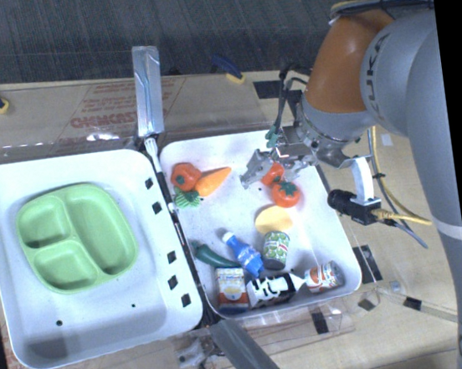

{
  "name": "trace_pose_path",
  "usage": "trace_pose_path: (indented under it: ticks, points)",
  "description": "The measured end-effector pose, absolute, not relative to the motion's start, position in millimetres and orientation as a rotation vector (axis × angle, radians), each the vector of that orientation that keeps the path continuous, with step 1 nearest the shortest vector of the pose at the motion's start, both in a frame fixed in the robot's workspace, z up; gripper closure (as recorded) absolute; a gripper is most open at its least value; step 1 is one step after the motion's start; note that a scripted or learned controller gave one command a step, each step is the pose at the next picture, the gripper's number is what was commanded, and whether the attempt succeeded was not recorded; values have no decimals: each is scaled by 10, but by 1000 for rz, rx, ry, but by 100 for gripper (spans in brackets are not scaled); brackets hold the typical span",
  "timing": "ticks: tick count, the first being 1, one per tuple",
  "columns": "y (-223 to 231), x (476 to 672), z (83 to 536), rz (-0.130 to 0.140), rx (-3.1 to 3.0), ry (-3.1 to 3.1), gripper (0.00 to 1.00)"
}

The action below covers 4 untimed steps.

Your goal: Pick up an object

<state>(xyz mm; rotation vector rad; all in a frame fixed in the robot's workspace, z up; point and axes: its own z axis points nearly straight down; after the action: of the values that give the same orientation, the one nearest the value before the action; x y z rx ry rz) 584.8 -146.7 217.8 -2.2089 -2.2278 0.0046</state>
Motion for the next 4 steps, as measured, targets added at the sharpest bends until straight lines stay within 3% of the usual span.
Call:
trace_pose_path:
  ticks: [1,2,3,4]
  points:
    - [-940,5258,1879,6,-2176,-2259,0]
    - [-1314,5323,1708,4,-2079,-2349,0]
    - [-2113,5821,1725,3,-2044,-2384,0]
    - [-2105,5828,1824,3,-2039,-2387,100]
